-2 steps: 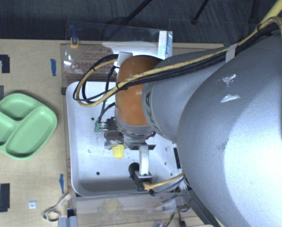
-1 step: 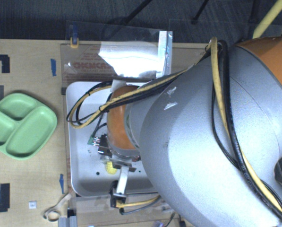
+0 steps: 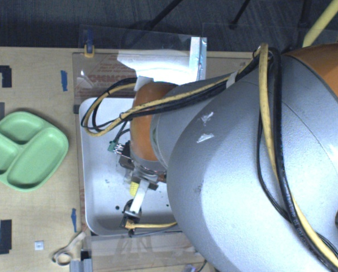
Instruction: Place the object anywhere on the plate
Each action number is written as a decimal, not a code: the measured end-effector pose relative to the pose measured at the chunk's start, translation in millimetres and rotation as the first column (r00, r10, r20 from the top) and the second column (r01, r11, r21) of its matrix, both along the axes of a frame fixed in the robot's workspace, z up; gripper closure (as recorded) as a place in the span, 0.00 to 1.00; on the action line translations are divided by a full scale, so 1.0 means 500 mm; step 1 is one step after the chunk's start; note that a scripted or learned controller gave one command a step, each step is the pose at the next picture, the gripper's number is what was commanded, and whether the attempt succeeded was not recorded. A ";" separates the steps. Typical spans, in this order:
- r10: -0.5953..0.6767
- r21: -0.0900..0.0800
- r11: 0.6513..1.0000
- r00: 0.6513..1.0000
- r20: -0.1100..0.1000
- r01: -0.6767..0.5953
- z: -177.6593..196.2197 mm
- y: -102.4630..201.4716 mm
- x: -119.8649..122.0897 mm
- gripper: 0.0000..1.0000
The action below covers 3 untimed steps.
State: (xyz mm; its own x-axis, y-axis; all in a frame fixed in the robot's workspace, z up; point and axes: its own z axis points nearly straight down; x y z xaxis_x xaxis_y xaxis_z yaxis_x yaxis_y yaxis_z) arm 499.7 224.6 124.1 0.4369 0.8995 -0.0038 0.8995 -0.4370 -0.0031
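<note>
The grey arm (image 3: 242,169) takes up the whole right half of the scene. It reaches leftward over the white bin (image 3: 98,208), with its orange band above the wrist and black and yellow cables looped along it. The bin sits in the middle of the tan bench (image 3: 38,78), and the arm covers its right part, leaving only the left strip and the near-left corner of the floor bare. The green plate (image 3: 35,157) lies on the bench just left of the bin, apart from its wall. It is a divided plate with several compartments, all bare, and its left edge is cut off by the frame.

The gripper (image 3: 139,177) hangs low over the bin's middle, pointing down at the floor. The wrist and cabling crowd it, so I cannot tell whether it is open, closed or gripping anything.

I cannot pick out the object with any confidence. The bare floor carries only a few dark specks left of the gripper, too small to name. My guess is that the object lies directly under the wrist or further right under the arm.

The coming move depends on one relation: the plate is to the left of the gripper, beyond the bin's left wall. Any carry therefore has to lift clear of that wall and travel left. Which way the object's long axis runs cannot be judged from here.
</note>
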 end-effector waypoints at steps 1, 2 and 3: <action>-0.138 0.000 0.990 0.990 0.000 0.138 0.052 0.003 0.139 1.00; -0.253 0.005 0.967 0.967 0.010 0.253 -0.071 0.000 0.063 1.00; 0.063 0.001 0.998 0.998 0.007 -0.063 -0.071 0.003 0.212 1.00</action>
